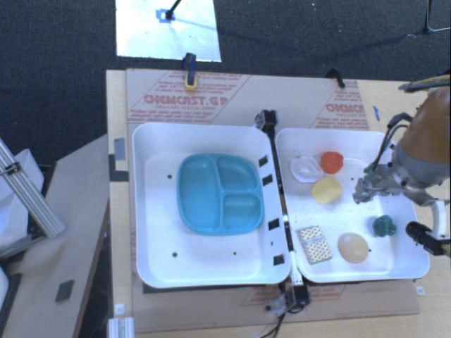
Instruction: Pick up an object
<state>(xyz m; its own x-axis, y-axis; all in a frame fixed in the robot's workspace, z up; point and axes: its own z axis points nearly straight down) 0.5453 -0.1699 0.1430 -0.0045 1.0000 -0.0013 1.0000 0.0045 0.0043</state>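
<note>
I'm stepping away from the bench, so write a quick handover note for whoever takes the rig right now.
Claw: low over the right bin, nothing seen in it.
Right bin holds: orange ball, yellow piece, white piece, green toy, beige round piece, patterned card.
Left bin: blue divided plate.
Done: no pick yet.
Left: grasp and lift one; the yellow piece lies nearest.

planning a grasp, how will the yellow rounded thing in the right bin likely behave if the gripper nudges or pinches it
The yellow object looks rounded and smooth, so it may roll or slip sideways when pinched. It lies close to the pale white piece and the orange-red ball, so a push would probably shove those too. How heavy or soft it is cannot be told.
</note>
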